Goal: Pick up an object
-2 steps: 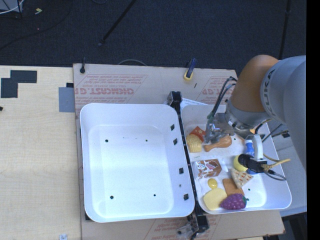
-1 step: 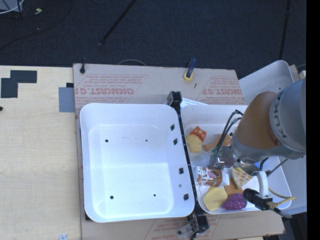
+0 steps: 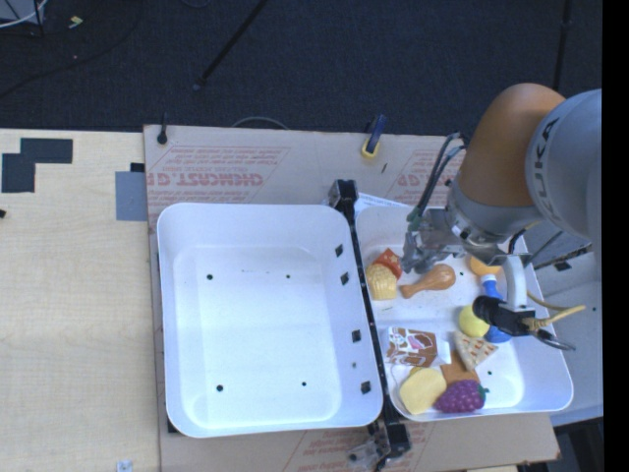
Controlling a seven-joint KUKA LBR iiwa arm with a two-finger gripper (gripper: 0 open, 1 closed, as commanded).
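Drumstick (image 3: 432, 281) lies in right bin (image 3: 560, 386), upper middle, tan, thick end pointing right. Gripper (image 3: 417, 260) low, right at its thin end; contact unclear, and whether it's open or closed can't be told. Red piece (image 3: 390, 261) and corn (image 3: 381, 282) just left of the drumstick, by the divider wall. Nearer the front: waffle (image 3: 411, 344), wedge (image 3: 475, 350), lemon (image 3: 422, 389), grapes (image 3: 460, 396) touching the lemon. Yellow ball (image 3: 472, 321) right of centre. Left bin (image 3: 172, 264) alongside.
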